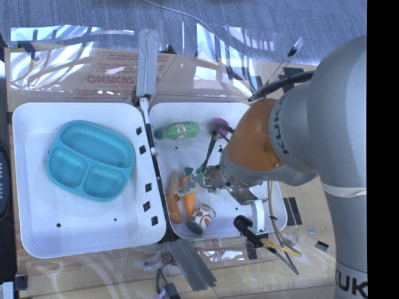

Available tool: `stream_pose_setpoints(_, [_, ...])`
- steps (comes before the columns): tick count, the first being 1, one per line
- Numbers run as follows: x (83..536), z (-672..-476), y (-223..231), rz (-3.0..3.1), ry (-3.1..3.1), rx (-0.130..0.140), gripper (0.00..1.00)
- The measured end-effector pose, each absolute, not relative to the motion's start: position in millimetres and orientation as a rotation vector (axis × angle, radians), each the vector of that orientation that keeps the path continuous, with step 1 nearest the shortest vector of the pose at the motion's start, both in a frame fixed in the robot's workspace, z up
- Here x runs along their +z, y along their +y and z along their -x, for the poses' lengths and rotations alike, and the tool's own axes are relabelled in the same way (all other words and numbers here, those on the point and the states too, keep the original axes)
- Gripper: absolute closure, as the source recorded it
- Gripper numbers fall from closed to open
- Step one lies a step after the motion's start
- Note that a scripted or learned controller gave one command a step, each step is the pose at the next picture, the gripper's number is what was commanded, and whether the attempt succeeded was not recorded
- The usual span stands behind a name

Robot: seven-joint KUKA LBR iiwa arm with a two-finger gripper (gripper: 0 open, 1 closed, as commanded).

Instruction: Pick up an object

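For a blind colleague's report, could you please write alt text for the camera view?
A grey arm with an orange band reaches from the right over the right white bin, which holds a green bottle, a small printed cup and some orange items. The left white bin holds a blue divided tray.

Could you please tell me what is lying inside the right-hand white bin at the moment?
In the right-hand white bin: a green bottle on its side, a purple round item, an orange carrot-shaped piece and a red-and-white cup. The grey arm covers the bin's right part.
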State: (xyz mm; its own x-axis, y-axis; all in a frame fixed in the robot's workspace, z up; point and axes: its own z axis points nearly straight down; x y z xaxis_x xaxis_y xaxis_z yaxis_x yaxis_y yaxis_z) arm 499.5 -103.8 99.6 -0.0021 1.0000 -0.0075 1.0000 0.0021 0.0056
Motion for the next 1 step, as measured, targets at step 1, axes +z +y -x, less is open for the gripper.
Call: stream_pose_setpoints(1, [107.4,-499.3,-101.2,-2.208,2.232,-0.003,1.00])
